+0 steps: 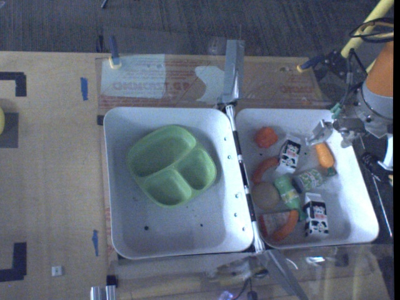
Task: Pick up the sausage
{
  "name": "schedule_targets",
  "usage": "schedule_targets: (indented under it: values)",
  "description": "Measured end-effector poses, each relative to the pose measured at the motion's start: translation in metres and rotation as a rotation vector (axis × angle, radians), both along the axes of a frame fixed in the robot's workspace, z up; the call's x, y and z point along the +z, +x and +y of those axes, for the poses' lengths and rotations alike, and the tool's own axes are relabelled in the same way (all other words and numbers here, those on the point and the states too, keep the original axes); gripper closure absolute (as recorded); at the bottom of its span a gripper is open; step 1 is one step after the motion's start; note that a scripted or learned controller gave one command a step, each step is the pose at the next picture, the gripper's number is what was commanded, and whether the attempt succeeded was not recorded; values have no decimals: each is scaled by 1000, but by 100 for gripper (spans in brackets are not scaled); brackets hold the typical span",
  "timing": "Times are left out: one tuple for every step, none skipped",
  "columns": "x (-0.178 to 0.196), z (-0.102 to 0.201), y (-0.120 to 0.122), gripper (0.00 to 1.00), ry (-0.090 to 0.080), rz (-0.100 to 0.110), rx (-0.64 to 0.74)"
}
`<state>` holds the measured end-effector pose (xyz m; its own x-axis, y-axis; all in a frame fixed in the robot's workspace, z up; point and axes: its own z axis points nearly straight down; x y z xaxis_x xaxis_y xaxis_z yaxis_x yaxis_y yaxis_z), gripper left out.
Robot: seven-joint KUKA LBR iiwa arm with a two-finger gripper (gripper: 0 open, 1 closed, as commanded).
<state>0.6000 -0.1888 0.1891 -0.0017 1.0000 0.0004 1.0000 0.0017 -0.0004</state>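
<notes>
Your claw (331, 132) looks spread, unladen, near the orange carrot-shaped toy (324, 155); you risk grabbing that, not the reddish sausage (265, 168)

Green divided plate (172, 165) in left bin (119, 230); 2 milk cartons (289, 154) in right.

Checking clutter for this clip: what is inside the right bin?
The right bin holds two cow-print cartons, red-orange sausages, a carrot-like piece, a red round item, green packets and a brownish lump. Anything beneath them is hidden.
</notes>
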Motion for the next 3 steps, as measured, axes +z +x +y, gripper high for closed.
schedule_targets:
  values:
    - [-102, 75, -55, 0, 0, -6, 127]
    - [-103, 73, 12, 0, -1, -3, -19]
    - [-105, 80, 60, 0, -2, 33, 37]
